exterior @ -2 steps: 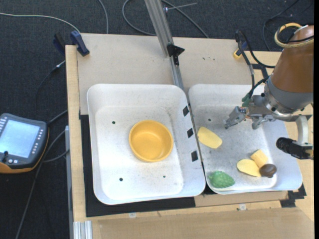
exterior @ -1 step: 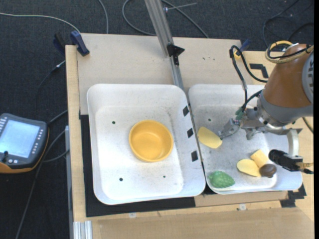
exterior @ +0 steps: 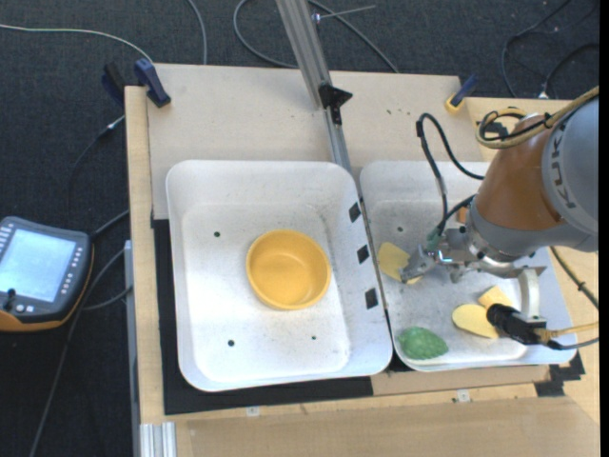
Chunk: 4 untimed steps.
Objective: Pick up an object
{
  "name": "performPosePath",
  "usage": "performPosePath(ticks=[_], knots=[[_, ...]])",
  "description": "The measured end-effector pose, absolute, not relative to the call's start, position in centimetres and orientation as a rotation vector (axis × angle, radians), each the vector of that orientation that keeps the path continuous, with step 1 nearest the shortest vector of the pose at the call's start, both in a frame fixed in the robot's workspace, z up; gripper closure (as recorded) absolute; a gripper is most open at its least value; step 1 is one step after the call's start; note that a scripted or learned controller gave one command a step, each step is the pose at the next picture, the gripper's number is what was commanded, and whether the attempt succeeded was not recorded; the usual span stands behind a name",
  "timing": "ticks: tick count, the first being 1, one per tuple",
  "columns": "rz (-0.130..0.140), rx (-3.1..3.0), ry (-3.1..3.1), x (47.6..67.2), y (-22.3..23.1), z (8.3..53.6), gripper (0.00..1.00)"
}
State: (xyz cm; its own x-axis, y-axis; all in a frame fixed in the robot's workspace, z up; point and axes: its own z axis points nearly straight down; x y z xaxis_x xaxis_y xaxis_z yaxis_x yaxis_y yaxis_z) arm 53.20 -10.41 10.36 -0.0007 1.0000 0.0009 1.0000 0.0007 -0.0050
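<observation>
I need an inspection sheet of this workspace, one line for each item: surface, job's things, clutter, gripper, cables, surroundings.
Surface: wooden bench bearing two white bins, left bin and right bin.
Job's things: yellow bowl in the left bin; in the right bin a pale yellow piece, a green object and a yellow object.
Clutter: blue clamps at the bench corners.
Gripper: gripper low in the right bin, beside the pale yellow piece; a hold cannot be told.
Cables: black cable over the right bin; loose cables on the floor.
Surroundings: dark carpet; pendant at the left.
</observation>
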Motion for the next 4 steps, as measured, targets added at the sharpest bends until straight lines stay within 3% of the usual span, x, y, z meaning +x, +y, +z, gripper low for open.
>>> performPosePath(ticks=[1,2,4], knots=[[0.000,-2.221,-2.221,53.2,-10.4,9.5,0.00],[-0.002,-2.221,-2.222,53.2,-10.4,10.6,1.00],[-0.004,-2.224,-2.224,52.5,-11.4,19.8,1.00]])
